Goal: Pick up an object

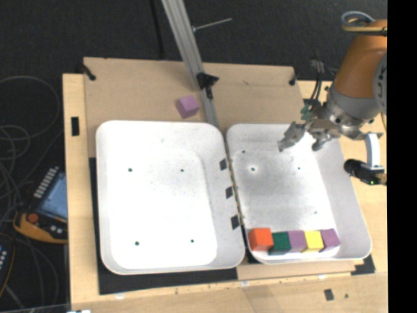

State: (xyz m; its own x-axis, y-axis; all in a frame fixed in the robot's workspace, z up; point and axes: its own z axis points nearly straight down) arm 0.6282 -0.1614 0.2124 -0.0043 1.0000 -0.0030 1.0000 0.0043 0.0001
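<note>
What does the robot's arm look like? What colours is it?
The arm is round and chunky, orange on top and grey lower down. Thin dark cables run along its side. At its end sits a small grey metal tool with two thin fingers.

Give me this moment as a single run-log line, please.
end effector: open, above right bin far end | holding: nothing | blocks: five in row at near wall | purple block: on bench

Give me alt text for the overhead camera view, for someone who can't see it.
The robot arm's open end effector hovers over the far part of the right white bin, holding nothing. Five small blocks line that bin's near edge: orange, green, purple, yellow, purple. Another purple block sits on the bench beyond the left bin.
</note>
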